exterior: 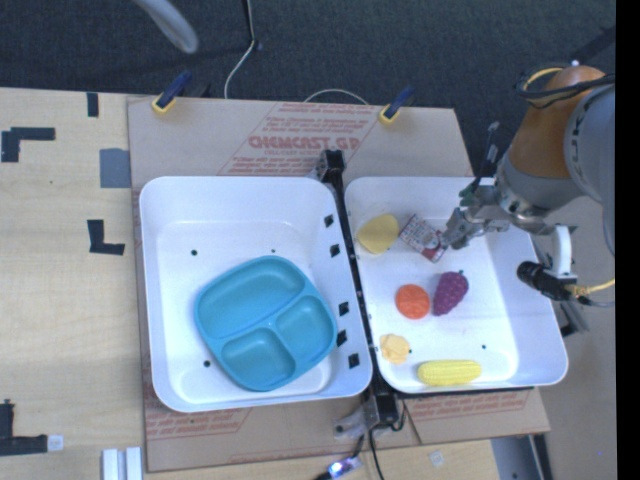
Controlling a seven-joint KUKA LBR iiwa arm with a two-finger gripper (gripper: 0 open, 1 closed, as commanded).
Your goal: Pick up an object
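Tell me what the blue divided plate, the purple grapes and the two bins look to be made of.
Blue divided plate: likely moulded plastic, given its even colour, soft sheen and rounded compartment walls.
Purple grapes: probably plastic or rubber toy fruit, one bumpy cluster in a uniform colour with a dull gloss.
Left bin and right bin: seemingly thin white plastic, smooth with rounded rims, though coated metal cannot be ruled out.
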